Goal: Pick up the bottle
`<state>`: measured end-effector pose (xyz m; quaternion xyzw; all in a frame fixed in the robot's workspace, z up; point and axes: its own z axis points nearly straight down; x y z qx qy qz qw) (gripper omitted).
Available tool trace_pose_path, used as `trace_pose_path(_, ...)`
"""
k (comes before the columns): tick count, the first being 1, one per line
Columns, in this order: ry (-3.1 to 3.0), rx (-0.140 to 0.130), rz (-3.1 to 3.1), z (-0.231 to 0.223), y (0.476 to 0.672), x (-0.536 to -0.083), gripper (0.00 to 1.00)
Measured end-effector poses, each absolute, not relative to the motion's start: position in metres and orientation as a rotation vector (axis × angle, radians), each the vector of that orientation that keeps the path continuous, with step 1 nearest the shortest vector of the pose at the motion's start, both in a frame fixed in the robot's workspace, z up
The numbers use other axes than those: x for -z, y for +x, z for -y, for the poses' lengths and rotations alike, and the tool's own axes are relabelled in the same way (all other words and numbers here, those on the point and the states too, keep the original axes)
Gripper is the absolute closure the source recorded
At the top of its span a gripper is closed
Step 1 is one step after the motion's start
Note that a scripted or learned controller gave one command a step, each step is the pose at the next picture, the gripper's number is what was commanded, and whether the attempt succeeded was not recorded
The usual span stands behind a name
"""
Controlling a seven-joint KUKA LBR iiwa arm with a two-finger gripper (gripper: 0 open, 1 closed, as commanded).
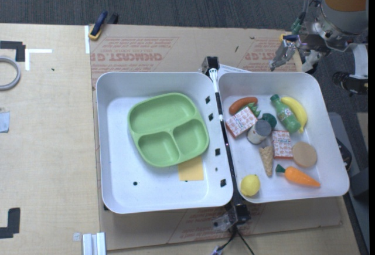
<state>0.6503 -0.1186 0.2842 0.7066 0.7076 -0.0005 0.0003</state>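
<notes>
Green plate (169,129), banana (296,111), carrot (302,177)

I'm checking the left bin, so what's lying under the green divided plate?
A flat yellow square pokes out from under the near edge of the green divided plate in the left white bin. How far it reaches underneath is covered.

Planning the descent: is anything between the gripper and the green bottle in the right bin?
Nothing visible. The gripper hangs above the right bin's far rim, and the bottle lies uncovered, though a banana touches one side and a dark green item sits close beside.
</notes>
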Motion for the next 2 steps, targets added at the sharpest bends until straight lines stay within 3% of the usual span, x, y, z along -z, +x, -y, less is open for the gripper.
trace_pose_path(1,2.216,0.003,-2.225,0.119,0.651,-0.294,1.00)
trace_pose_path(2,2.127,0.002,-2.311,0.164,0.565,-0.275,1.00)
